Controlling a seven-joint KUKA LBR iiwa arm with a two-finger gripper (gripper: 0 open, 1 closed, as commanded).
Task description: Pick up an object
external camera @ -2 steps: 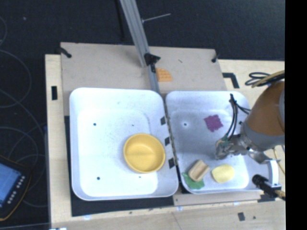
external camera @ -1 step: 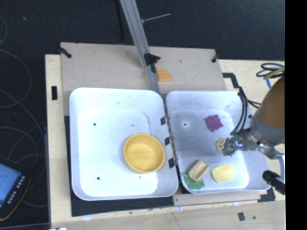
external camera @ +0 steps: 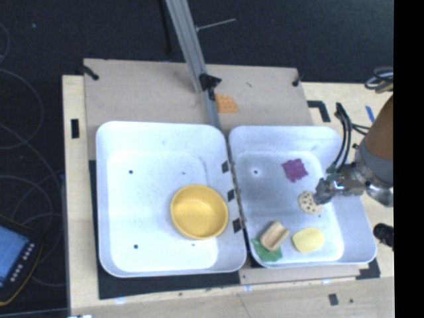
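My gripper (external camera: 324, 192) hangs over the right side of the right bin (external camera: 265, 141), just right of a small round speckled cookie-like piece (external camera: 307, 203), close to or touching it. A purple flat piece (external camera: 295, 169) lies up and to the left of it. Near the bin's front edge lie a yellow lemon-like object (external camera: 308, 239) and a tan bread-like object (external camera: 273, 234) resting on a green scrap (external camera: 266, 251). A yellow bowl (external camera: 198, 211) sits in the left bin (external camera: 132, 144), near its right wall.
A grey metal pole (external camera: 189, 42) slants up from between the bins at the back. An orange tag (external camera: 226, 104) lies on the board behind the bins. Black cables run beside the arm at the right.
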